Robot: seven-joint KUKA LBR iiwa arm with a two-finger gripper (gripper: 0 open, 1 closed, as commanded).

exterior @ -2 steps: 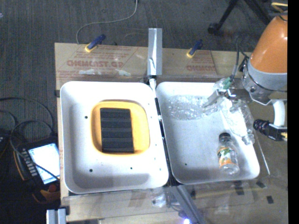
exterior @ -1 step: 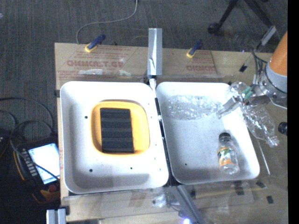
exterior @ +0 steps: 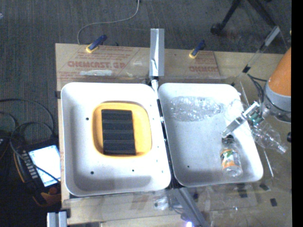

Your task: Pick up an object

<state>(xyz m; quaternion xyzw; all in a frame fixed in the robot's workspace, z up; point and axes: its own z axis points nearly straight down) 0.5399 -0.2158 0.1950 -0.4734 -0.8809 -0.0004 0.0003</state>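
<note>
At the right of the frame the arm reaches in, its orange band at the edge and its grey wrist just below, and the gripper hangs over the right side of the right bin. Whether the claw is open or closed cannot be told; it is small and seen at a slant, and nothing can be made out between its tips. Just below it, in the lower right of that bin, lies a small clear bottle with an orange label and a dark cap, the cap end pointing up toward the gripper and lying very near it; contact cannot be judged. A larger clear bottle lies on its side across the upper part of the same bin, well apart from the small one. The left bin holds a yellow tray at its middle, with a black ribbed block resting in it. Both bins sit side by side on a bench, with a grey post rising behind the seam between them and two blue-and-yellow clamps on the back edge. At the lower left of the frame a tablet lies on the floor.
</note>
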